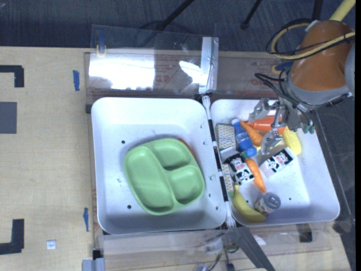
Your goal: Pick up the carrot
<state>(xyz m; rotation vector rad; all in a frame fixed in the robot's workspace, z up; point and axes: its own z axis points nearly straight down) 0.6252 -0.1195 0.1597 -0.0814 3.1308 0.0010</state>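
While the pincer [274, 130] hangs over the right bin [321, 196], grip unclear, no label beside the carrot [256, 174] reads.

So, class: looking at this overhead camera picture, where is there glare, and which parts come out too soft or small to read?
In the camera view, strong glare whitens the clear panel behind the left bin; the green tray is evenly lit with a thin shadow under its rim; the carrot reads clearly, but the gripper above the right bin is cluttered and soft, its fingers indistinct.
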